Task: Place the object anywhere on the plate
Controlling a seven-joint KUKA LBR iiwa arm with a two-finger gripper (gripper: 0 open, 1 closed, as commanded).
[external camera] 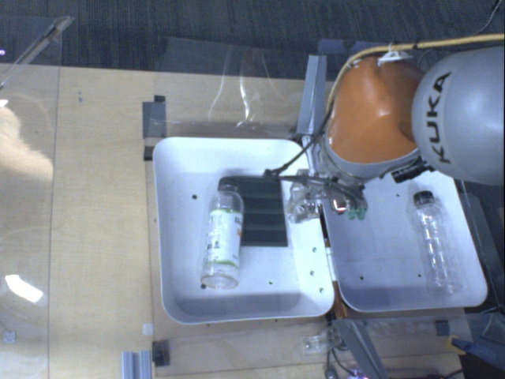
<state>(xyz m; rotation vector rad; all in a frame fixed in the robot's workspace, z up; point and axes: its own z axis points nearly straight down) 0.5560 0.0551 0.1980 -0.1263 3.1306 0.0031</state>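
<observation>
the pincer (316,200) hangs over the left bin's (177,235) right rim, nothing visibly between its fingers, their gap unclear; the bottle (222,238) lies left of it, long axis running near-to-far, touching the dark ridged plate (263,212) between them.

Overhead, perhaps slanted, above both bins (177,235)
</observation>
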